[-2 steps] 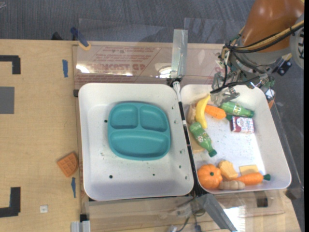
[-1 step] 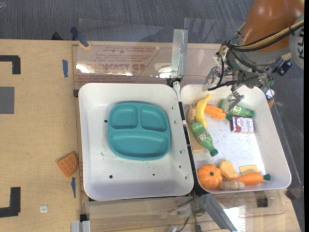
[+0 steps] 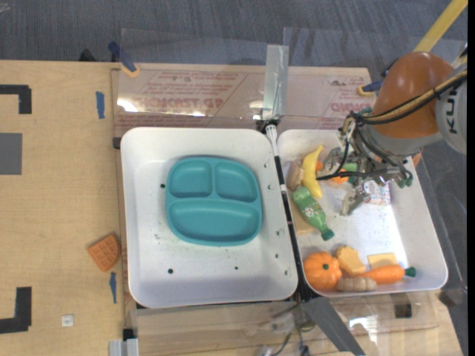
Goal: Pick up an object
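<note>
Pincer (image 3: 361,193) low inside right bin (image 3: 430,236), near bin's far edge, beside banana (image 3: 313,170) and green bottle (image 3: 311,211). Opening of pincer: cannot tell, cables and wrist clutter hide it; nothing visibly held. Other candidates crowd bin's near edge: pumpkin (image 3: 323,270), carrot (image 3: 386,274), bread pieces (image 3: 349,258). Left bin (image 3: 141,199) carries teal divided plate (image 3: 214,200). Risks: banana and bottle lie close together, so pincer may nudge one aside or close on bare floor; rounded toys likely slip out.
</note>
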